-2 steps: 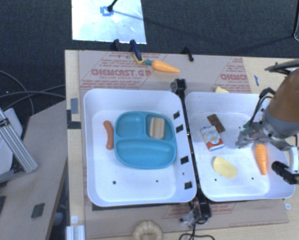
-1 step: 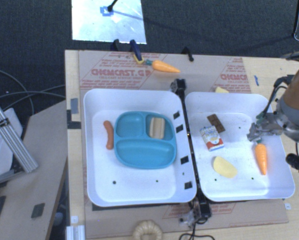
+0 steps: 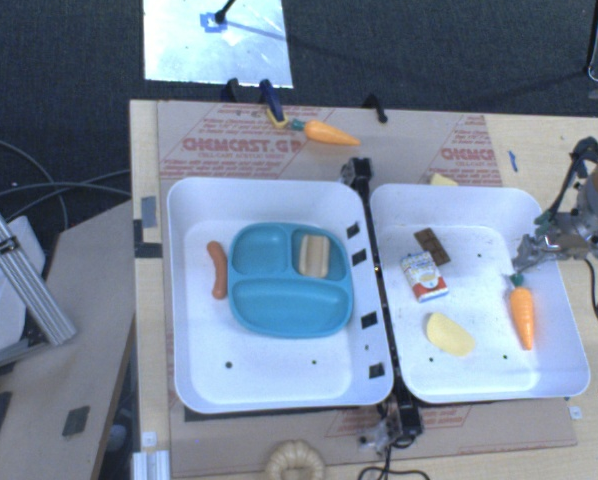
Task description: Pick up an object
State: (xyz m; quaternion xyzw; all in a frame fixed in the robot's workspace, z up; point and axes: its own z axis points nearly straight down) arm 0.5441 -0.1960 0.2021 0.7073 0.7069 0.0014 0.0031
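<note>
The gripper (image 3: 531, 253) is seen low over the right bin (image 3: 499, 383), at its right side, and whether its jaws stand wide or narrow cannot be told from this slant. Just below the jaws a carrot (image 3: 522, 316) lies on the bin floor, its green top nearest them; nothing is seen held, so the pick is judged not yet made, with the closing and the lift both left. Farther left of the jaws a yellow piece (image 3: 449, 335), a small carton (image 3: 424, 276) and a brown bar (image 3: 432, 246) are spread well apart. Beyond these, in the left bin (image 3: 194, 368), a blue plate (image 3: 279, 298) and a sausage (image 3: 218, 269) are found. Farthest off, a second carrot (image 3: 325, 133) rests outside both bins.
</note>
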